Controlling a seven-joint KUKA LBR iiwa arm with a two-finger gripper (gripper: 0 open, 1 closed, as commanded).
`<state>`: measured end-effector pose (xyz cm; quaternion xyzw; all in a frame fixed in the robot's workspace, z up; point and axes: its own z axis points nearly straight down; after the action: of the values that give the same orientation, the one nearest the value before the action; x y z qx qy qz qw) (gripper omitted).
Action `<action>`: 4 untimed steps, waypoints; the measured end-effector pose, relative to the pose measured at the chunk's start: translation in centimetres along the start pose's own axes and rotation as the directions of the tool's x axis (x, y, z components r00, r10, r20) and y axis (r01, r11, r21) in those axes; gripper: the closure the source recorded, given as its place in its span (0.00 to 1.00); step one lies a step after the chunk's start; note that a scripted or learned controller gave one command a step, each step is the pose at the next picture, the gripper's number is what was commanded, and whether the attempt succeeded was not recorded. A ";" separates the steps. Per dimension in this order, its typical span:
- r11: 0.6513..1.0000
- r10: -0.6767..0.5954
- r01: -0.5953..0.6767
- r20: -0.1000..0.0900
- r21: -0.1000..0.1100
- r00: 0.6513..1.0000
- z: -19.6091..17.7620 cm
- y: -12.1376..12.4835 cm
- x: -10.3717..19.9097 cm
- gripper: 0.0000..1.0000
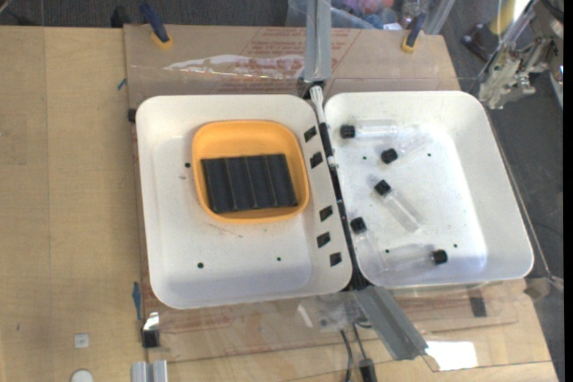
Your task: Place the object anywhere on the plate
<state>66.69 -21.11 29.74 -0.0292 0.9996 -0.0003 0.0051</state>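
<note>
The gripper (508,80) hangs off the bench at upper right, well apart from both bins; whether it's open or holding anything, I cannot tell. The right bin (501,192) holds clear vials (399,207) with black caps — transparent, round, likely to roll or slip from a pinch. The left bin (166,219) holds the orange plate (208,139), a dark ridged block (249,182) already on it — little bare landing room.

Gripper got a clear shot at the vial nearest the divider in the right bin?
Probably yes. That vial lies flat in the right bin, apart from the other vials, nothing over it. The gripper hangs beyond the bin's far right corner, with open space between.
</note>
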 end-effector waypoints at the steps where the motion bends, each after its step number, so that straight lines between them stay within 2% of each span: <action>1: 1.000 -0.010 0.010 0.001 0.000 1.000 -2.2 -1.0 -0.2 1.00; 2: 0.973 -0.230 0.230 0.002 0.000 0.973 -5.3 -1.0 -0.2 1.00; 3: 0.864 -0.504 0.504 0.002 0.000 0.864 -13.1 -1.1 -0.2 1.00; 4: 0.656 -0.755 0.755 0.003 0.000 0.656 -14.0 -1.1 -0.2 1.00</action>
<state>66.81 -22.15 43.69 -0.4414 0.8973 -0.0017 0.0057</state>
